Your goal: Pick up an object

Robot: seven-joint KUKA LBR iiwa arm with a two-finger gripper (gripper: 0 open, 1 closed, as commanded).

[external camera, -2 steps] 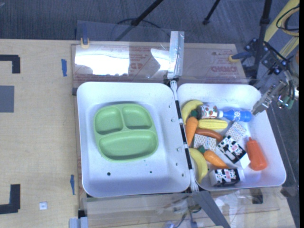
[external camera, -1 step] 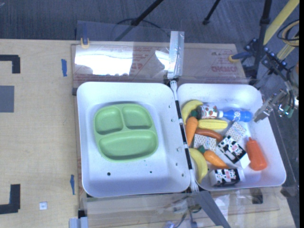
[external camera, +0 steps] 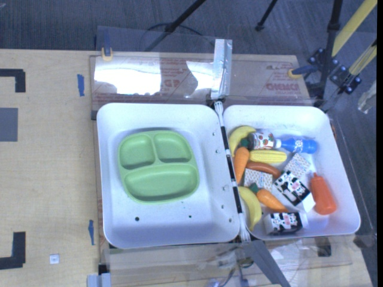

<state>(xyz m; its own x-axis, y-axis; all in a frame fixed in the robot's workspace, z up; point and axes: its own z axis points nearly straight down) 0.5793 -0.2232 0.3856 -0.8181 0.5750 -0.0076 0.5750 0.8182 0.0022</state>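
nothing picked yet: toy food [external camera: 272,175] all lying in right bin [external camera: 341,160]. green tray [external camera: 158,165] in left bin [external camera: 111,178]. tool state: cannot tell.

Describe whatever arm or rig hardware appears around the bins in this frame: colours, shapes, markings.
At the top right, a yellow bar runs diagonally, with a black clamp below it. Thin dark tripod legs cross the grey floor above the bins. A grey strut angles out below the right bin.
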